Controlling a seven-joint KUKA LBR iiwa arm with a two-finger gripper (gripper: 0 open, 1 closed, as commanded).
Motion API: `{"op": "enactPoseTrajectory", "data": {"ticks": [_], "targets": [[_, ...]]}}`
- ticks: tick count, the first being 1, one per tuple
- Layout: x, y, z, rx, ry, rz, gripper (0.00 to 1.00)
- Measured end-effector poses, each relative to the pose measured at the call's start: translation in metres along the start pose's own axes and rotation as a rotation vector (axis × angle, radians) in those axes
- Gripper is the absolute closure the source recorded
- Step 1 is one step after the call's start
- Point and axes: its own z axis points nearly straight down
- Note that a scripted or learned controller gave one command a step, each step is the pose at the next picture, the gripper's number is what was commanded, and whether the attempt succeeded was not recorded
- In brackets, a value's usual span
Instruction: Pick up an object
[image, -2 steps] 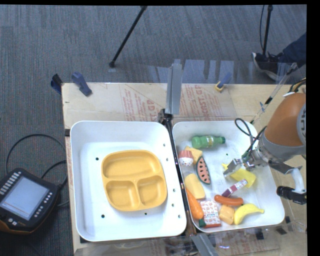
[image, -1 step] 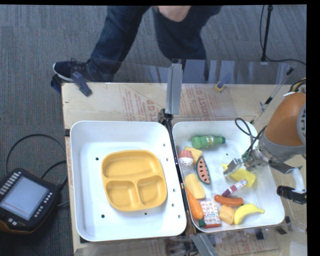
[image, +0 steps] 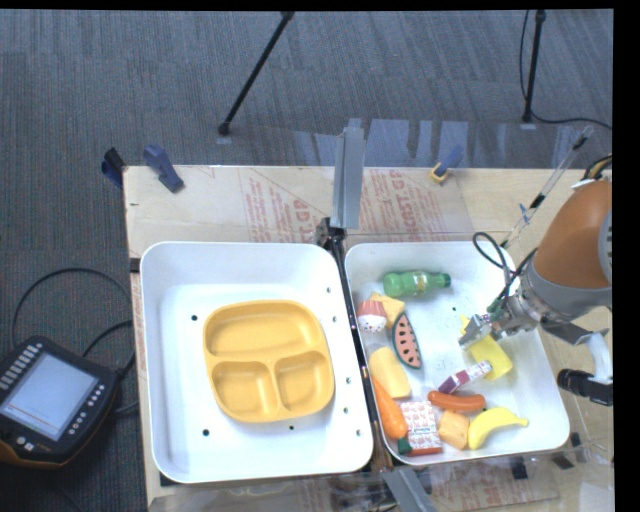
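Note:
My gripper (image: 480, 329) hangs low over the right side of the right bin (image: 552, 400), just above the upper left corner of a yellow wedge-like block (image: 494, 357). I cannot tell whether it touches the block. A small purple bottle (image: 465, 378) lies right below the block. Further left are a green bottle (image: 415, 283), a watermelon slice (image: 404, 340), a pale yellow block (image: 390, 372) and a carrot (image: 390, 408). A red sausage (image: 457, 401), a banana (image: 495, 427) and a small printed carton (image: 422, 425) lie along the front.
The left bin (image: 170, 300) holds a yellow divided plate (image: 268, 358). A grey upright post (image: 347, 190) stands behind the seam between the bins. A handheld control pendant (image: 45, 395) lies on the floor at the left. Cables run by the arm (image: 570, 255).

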Motion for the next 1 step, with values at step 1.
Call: {"op": "enactPoseTrajectory", "data": {"ticks": [1], "targets": [[0.0314, 0.0436, -0.1044, -0.015, -0.009, -0.034, 1.0]]}}
